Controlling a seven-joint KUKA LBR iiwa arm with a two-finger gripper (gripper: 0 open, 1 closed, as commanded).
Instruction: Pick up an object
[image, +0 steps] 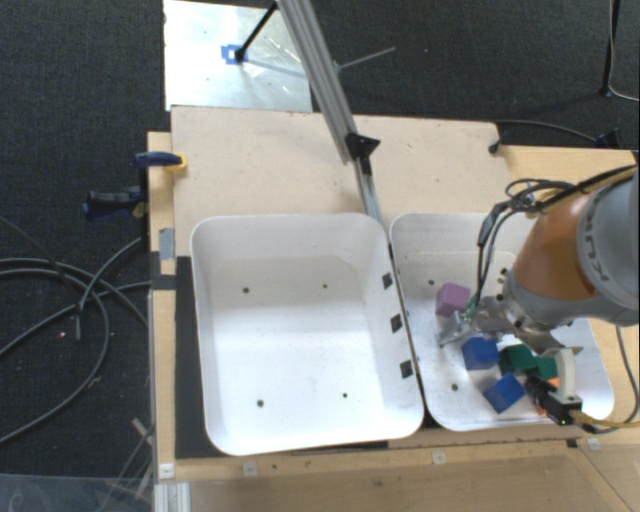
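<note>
My gripper (458, 328) hangs low in the right bin (425, 250), under the grey arm with its orange band (552, 255). A purple block (452, 298) lies just above the fingertips, touching or nearly touching them. A blue block (479, 352) sits right below the gripper. A second blue block (503, 392) lies nearer the front rim. A green block (522, 358) and a small orange piece (546, 370) rest to the right, partly under the arm. I see nothing held between the fingers.
The left bin (290, 330) stands beside the right one, divided by a shared rim with black clips (396, 322). A metal pole (330, 90) slants over the bench at the back. Cables lie on the dark floor at left.
</note>
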